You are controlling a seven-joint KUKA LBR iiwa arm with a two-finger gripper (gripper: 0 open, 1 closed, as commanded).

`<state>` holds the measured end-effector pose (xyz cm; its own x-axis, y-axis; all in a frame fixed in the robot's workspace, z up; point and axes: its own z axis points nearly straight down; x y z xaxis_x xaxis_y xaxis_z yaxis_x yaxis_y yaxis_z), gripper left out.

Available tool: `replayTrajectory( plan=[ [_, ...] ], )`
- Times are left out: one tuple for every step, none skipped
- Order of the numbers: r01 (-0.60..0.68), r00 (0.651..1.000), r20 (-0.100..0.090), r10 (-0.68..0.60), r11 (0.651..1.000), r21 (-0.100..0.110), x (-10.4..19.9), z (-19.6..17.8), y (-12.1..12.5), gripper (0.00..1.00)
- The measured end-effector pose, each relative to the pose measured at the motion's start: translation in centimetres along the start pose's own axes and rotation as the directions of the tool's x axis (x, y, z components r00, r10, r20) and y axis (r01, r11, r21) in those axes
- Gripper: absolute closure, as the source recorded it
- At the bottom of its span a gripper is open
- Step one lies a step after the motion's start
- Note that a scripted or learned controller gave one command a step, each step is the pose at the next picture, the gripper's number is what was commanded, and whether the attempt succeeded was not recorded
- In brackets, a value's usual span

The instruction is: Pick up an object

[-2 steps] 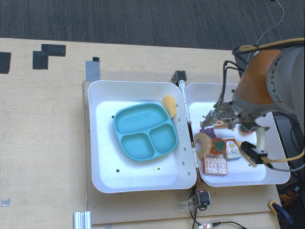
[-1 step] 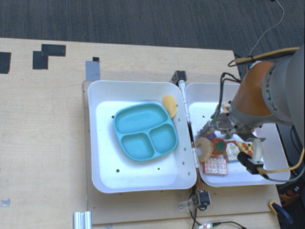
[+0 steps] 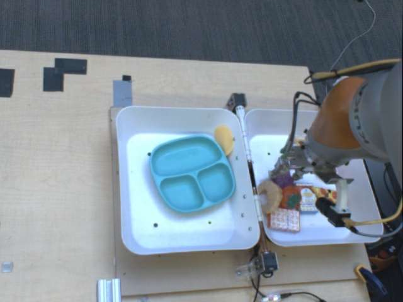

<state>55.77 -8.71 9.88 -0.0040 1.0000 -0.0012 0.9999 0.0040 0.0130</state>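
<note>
- Objects are lying clustered in the right bin (image 3: 274, 145): a patterned carton (image 3: 284, 219) at 6 o'clock, a tan piece (image 3: 271, 194) and a red-orange item (image 3: 291, 197) just above it.
- Gripper (image 3: 284, 170) is hovering over a purple item (image 3: 283, 180); finger state cannot be told.
- Left bin (image 3: 126, 187) is holding a teal divided plate (image 3: 191, 172), a yellow object (image 3: 224, 138) touching its 1 o'clock corner.

A cluster of small objects lies in the right bin (image 3: 277, 131), near its left wall: a tan rounded piece (image 3: 271, 194), a purple item (image 3: 283, 180), an orange-red item (image 3: 291, 197), a white printed packet (image 3: 308, 200), and a red-and-white patterned box (image 3: 284, 219) lying flat. A yellow rounded object (image 3: 224, 139) rests in the left bin (image 3: 135, 231), touching a turquoise divided plate (image 3: 191, 172).
</note>
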Motion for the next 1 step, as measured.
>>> replayTrajectory(
  plan=[
    [-0.002,1.000,0.000,0.002,1.000,0.005,7.12,-8.83,-6.77,1.00]
  ],
)
